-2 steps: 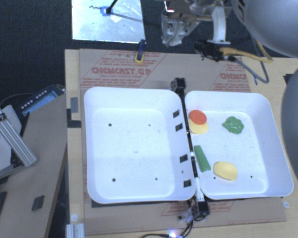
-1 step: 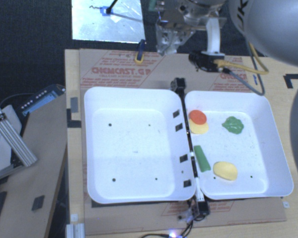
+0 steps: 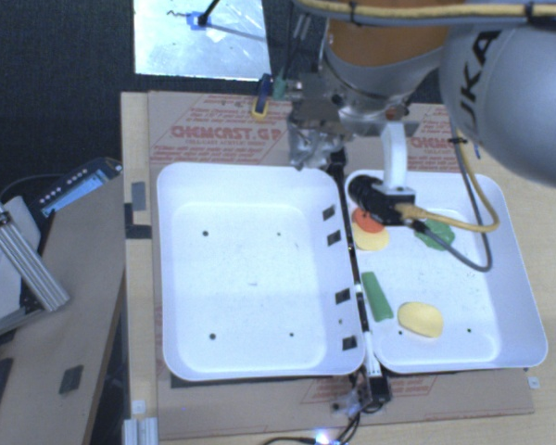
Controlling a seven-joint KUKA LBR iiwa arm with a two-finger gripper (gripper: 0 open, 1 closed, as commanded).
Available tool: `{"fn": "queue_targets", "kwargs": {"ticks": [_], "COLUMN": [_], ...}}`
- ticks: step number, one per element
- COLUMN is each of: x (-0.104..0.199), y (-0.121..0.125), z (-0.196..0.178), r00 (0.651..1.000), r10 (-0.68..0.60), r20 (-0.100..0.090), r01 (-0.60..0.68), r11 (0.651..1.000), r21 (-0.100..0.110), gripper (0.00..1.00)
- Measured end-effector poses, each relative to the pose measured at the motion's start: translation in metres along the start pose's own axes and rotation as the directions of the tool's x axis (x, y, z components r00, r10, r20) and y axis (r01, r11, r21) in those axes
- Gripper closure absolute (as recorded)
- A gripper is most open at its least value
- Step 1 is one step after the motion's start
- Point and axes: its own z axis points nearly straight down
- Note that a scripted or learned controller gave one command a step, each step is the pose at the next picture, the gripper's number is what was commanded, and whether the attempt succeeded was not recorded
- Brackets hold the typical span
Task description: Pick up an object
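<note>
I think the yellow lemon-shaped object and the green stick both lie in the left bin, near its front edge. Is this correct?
Not quite: the bin is wrong. The camera view shows the yellow lemon-shaped object and the green stick both lying in the right bin, near its front edge. They are not in the left bin.

- A robotics lab or test bench.
- A grey industrial arm [image 3: 500,63] with loose cabling reaches over two white bins [image 3: 250,179].
- The bins sit on a printed cardboard sheet [image 3: 213,128].
- An aluminium rail [image 3: 18,258] stands at the left.
</note>
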Motion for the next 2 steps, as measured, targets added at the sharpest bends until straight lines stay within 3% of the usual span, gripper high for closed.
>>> {"fn": "queue_targets", "kwargs": {"ticks": [1,2], "x": [0.048,0.025], "y": [-0.041,0.019], "z": [-0.14,-0.134], "r00": [1.0,1.0], "r10": [-0.006,0.007], "r20": [-0.009,0.0], "r01": [0.006,-0.007], "r11": [1.0,1.0], "r21": [-0.021,-0.01], "gripper": [1.0,1.0]}}
